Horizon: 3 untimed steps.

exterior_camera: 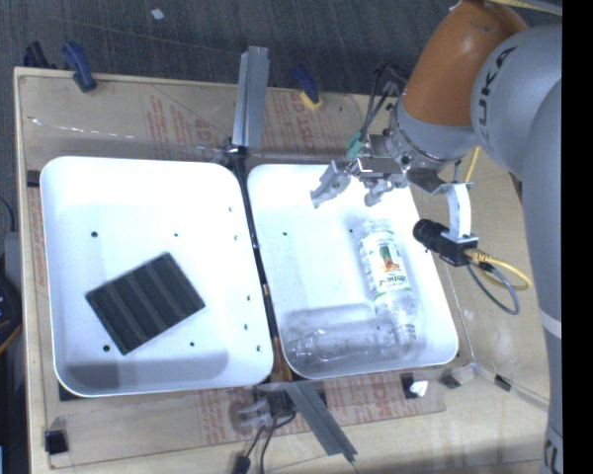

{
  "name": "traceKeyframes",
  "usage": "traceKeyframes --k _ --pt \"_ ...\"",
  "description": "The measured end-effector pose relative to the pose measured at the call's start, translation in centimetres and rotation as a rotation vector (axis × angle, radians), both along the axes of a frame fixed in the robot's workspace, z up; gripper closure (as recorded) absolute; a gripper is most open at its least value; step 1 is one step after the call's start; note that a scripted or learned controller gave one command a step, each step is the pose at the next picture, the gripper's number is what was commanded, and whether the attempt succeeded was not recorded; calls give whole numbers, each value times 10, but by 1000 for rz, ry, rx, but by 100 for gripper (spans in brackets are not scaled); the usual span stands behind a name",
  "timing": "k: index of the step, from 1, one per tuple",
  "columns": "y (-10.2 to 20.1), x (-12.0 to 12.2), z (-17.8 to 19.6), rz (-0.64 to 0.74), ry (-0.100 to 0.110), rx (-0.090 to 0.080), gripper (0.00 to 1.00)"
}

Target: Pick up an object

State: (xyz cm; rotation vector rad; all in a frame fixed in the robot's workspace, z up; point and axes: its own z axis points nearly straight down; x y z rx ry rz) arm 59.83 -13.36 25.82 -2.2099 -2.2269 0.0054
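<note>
My gripper (352, 191) hangs over the upper part of the right bin (287, 265), its two fingers spread open with nothing between them. A clear plastic bottle with a white and green label (386, 268) lies lengthwise in that bin, just below and to the right of the fingertips. A second clear bottle (341, 337) lies crosswise along the bin's near wall, touching the first at its lower end. A dark ribbed rectangular pad (144, 301) lies flat in the left bin (128, 181).
A grey metal bar (248, 97) stands at the back between the bins. Blue clamps (79, 67) grip the bench's far edge. A black connector with a yellow cable (455, 245) hangs by the right bin's outer rim.
</note>
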Motion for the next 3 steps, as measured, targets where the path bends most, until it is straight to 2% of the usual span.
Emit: traceKeyframes --k 1,2,3 --pt "-77 -14 -61 -98 0 -1 0" --pt "-72 -36 -76 120 -1 2 0" --pt "-75 -31 -106 172 -1 2 0"
